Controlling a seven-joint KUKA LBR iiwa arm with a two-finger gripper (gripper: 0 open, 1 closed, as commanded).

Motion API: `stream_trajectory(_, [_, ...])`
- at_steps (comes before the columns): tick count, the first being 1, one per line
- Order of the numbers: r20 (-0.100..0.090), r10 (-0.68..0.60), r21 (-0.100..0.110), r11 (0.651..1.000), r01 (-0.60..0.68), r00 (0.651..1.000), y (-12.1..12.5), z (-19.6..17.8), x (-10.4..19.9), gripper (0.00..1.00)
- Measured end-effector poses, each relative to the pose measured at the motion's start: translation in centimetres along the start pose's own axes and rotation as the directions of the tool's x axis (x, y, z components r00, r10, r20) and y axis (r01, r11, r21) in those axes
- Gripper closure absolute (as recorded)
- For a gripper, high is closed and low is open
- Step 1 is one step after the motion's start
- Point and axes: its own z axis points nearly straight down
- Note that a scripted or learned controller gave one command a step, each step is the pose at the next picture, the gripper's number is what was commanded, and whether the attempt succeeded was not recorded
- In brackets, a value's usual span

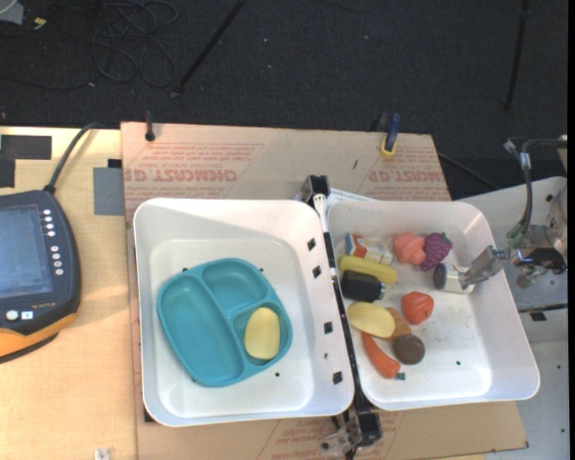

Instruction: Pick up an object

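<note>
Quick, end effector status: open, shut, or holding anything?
End effector: cannot be told. It sits low over the right bin, near the grapes and tomato, with nothing visibly held.

Landmark: the divider strip [328, 295] where the two bins meet on the worktop [96, 353]. Left of it, the left bin [172, 228] holds a sectioned tray [206, 329], with an oval piece [263, 333] in the tray compartment nearest the strip. Right of it, the right bin [479, 362] holds toy foods clustered just beside the strip: a banana [372, 270] and grapes [437, 248] toward the far side, a tomato [417, 306] in the middle, a carrot [381, 355] nearest the front, and the pincer [465, 274] reaches in over the bin's right wall, well apart from the strip; a handheld screen unit [19, 262] lies far left of the strip, outside both bins.
</note>
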Motion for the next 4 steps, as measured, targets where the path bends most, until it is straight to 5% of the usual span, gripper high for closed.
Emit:
stream_trajectory(1, [-0.008,-0.001,0.015,1.000,0.001,1.000,-3.7,11.9,5.9,0.00])
stream_trajectory(2, [0.000,-0.004,-0.001,1.000,0.004,1.000,1.7,18.2,10.6,0.00])
stream_trajectory(3, [-0.001,0.005,0.004,1.000,-0.005,1.000,1.5,16.9,10.2,1.00])
stream_trajectory(4, [0.002,-0.002,-0.006,1.000,0.002,1.000,7.8,17.6,6.4,1.00])
